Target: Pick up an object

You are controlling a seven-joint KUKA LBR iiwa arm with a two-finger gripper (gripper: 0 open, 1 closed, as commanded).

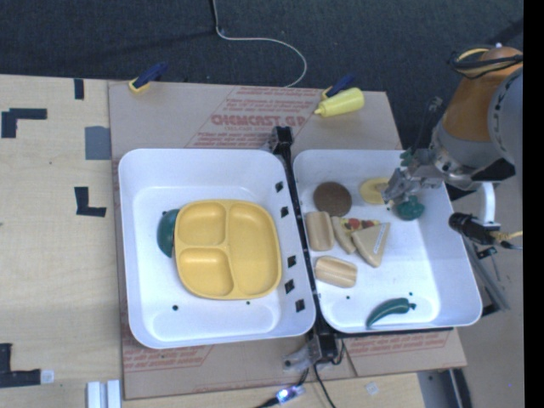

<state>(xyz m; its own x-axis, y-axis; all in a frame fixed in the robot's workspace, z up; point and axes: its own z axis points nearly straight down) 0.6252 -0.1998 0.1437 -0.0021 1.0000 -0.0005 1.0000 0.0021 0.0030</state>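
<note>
Gripper (402, 192) low over far-right part of right bin (450, 279), beside teal piece (410, 210) & yellow disc (372, 191); nothing seen held.

Can't tell if tool is apart or together, too small/blurred. Likely target, my guess: teal piece, just near-side of the tip, touching or nearly so; yellow disc just left. To do it well: centre over one item only, come straight down, avoid bin's right wall. Brown disc (332, 199), tan blocks (320, 230), wedge (372, 243), green pepper (390, 310) sit apart to the left/near side. Left bin (140, 228) has yellow tray (228, 249).
</note>
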